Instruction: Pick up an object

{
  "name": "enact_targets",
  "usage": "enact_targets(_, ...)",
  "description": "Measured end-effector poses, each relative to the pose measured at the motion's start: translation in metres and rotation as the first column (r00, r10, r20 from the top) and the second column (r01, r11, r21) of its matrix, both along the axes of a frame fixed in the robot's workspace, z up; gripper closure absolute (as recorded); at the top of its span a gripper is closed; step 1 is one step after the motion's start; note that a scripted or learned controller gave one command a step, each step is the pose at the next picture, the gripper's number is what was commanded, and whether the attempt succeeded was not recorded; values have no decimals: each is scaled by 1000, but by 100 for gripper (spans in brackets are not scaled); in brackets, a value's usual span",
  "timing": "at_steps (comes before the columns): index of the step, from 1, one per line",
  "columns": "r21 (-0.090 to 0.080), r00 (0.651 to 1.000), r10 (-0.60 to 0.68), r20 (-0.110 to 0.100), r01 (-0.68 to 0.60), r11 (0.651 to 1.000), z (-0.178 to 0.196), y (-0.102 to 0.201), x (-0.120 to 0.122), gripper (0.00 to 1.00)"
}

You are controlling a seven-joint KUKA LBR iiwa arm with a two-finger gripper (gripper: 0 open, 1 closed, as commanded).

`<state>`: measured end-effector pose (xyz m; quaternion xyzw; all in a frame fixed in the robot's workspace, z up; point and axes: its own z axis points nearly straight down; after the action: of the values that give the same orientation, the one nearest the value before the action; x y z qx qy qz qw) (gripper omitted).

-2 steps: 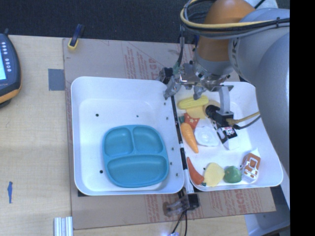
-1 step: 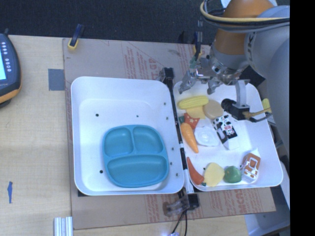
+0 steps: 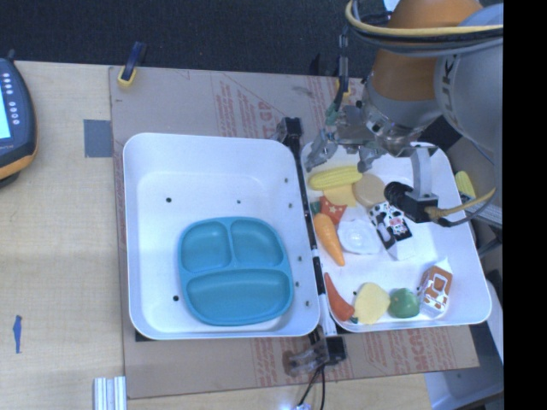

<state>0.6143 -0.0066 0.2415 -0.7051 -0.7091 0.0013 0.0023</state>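
Nearest the camera, at the right bin's (image 3: 468, 313) six-o'clock edge, lie a red pepper (image 3: 337, 299), a pale yellow piece (image 3: 372, 302), a green one (image 3: 402, 302) and a waffle-patterned block (image 3: 436, 289), in a row running toward three o'clock. Toward twelve o'clock from them sit a carrot (image 3: 328, 237), a white lump (image 3: 360, 236) and a black-and-white carton (image 3: 390, 224), close together. Farther up the bin are a corn cob (image 3: 335, 178) and a tan round (image 3: 370, 190), touching.

Reaching in from the three-o'clock side, the arm (image 3: 427, 49) bends steeply down over the right bin's twelve-o'clock end, its orange band uppermost. Its gripper (image 3: 340, 150) hangs just past the corn, toward twelve o'clock; the metal fingers (image 3: 318, 152) look spread apart with nothing between them.

At nine o'clock from all this, the left bin (image 3: 154, 165) holds a blue divided plate (image 3: 234, 270) toward its six-o'clock side. Both bins rest on a cardboard sheet (image 3: 248, 101). A handheld pendant (image 3: 13, 114) lies at the far nine-o'clock edge.
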Motion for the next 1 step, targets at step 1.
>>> enact_targets(1, -6, 1000, -7, 2, 7, 1000, -52, -82, 33, 0)
